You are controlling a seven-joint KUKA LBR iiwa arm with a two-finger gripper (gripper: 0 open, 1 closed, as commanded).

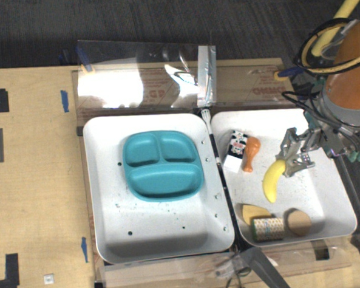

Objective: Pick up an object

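Observation:
My gripper [290,151] hangs over the right bin [329,198], near its right side, with its metal fingers pointing left and standing open. Nothing sits between them. A yellow banana [271,181] lies on the bin floor just below and to the left; its upper tip comes close to the lower finger [297,162]. An orange carrot-shaped toy [249,154] lies further left. Beside that toy sits a small black and white box [236,145].
At the right bin's front lie a yellow wedge [253,212], a patterned roll [268,227] and a brown round piece [298,221]. The left bin [112,223] holds a teal divided plate [163,164]. Cables and the arm crowd the right edge.

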